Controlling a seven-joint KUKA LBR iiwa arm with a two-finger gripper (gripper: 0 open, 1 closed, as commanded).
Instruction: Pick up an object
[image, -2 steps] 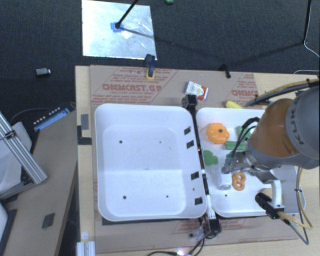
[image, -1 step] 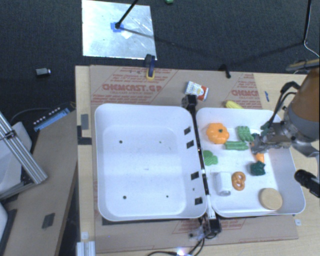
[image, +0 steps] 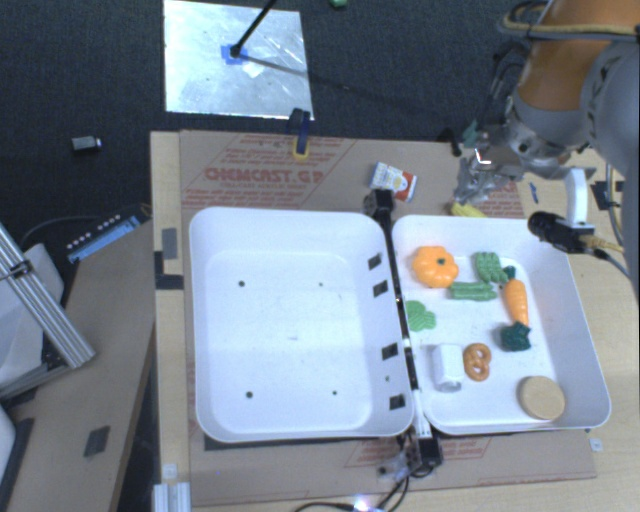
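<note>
- Right bin (image: 585, 345) on the table holds every candidate; tool (image: 478, 190) hangs over its far rim, above a yellow piece (image: 465, 210) lying just outside. Can't tell how the tool is set.
- Orange pumpkin (image: 435, 266), far-left corner of the bin: probably hollow plastic, light, stiff, rounded and slick. Grip across the widest part.
- Tan disc (image: 541, 396), near-right corner: flat, low, hard to get under. Pinch by the edges.
- Carrot (image: 515, 300), right-centre: long, tapered, rigid. Close across the thick middle.
- Green bean pod (image: 472, 291), just left of the carrot: thin, light, may roll.
- Pretzel (image: 477, 361), near edge: small, open loops, poor purchase.
</note>
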